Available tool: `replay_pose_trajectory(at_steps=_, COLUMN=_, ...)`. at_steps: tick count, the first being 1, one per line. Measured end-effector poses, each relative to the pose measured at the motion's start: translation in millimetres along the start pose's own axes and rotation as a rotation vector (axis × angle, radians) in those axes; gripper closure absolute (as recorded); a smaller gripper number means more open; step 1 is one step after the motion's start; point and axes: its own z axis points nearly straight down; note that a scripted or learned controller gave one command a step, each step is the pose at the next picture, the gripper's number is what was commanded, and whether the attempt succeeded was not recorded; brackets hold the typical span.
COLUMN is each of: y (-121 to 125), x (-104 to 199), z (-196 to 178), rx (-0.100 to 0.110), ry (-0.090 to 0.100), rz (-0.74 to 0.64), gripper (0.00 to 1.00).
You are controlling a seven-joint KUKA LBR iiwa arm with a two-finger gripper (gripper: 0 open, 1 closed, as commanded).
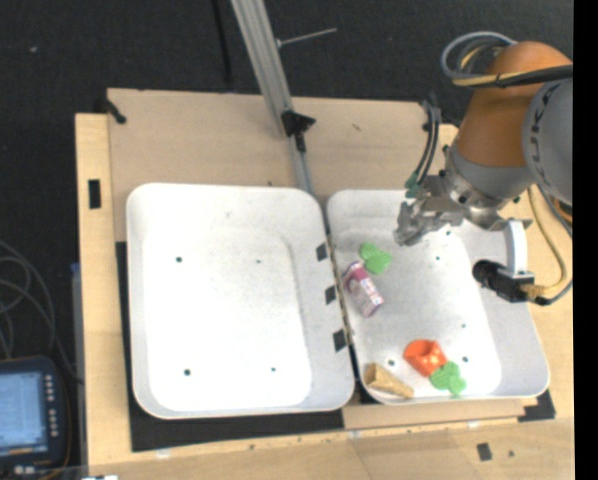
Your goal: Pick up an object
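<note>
My gripper (411,230) hangs over the back part of the right bin (499,313), pointing down and to the left. A small green piece (376,259) lies just below and left of its tips, apart from them. Beside that lies a pink-and-white cylinder (364,288), close to the bin's left wall. Near the front rim sit an orange-red object (424,355), a second green piece (448,379) touching it, and a tan wedge (387,379). Nothing shows between the fingers.
The left bin (229,298) lies beside the right one, joined by black clips (331,293). A slanted metal pole (269,68) rises behind the bins. A black fitting with a cable (499,278) hangs from the wrist over the right bin's right side.
</note>
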Motion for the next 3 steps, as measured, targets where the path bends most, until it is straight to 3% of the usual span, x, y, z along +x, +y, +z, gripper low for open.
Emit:
replay_pose_trajectory(at_steps=1, y=-26.8, x=40.8, z=-0.3, rx=0.002, ry=-0.001, rz=0.001, gripper=1.0)
replay_pose_trajectory(at_steps=3, y=-58.3, x=154.6, z=-18.8, rx=0.001, ry=0.002, rz=-0.002, gripper=1.0)
